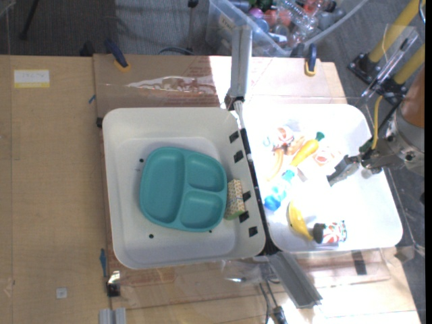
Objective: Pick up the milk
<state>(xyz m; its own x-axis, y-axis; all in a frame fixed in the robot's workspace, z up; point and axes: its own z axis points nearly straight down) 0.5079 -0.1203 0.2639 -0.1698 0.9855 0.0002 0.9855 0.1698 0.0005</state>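
Observation:
The milk [332,233] is a small red and white carton lying on its side near the front edge of the right bin [378,211]. It touches the end of a yellow banana [296,219]. My gripper [339,173] hangs over the right half of that bin, pointing down and left. It is behind the milk and well apart from it, and nothing shows in its grasp.
Several toy foods lie at the back of the right bin: an orange carrot [304,151], a blue item [275,200] and small red and white pieces [286,140]. The left bin [121,181] bears a teal divided plate [183,189] and a patterned block [235,196].

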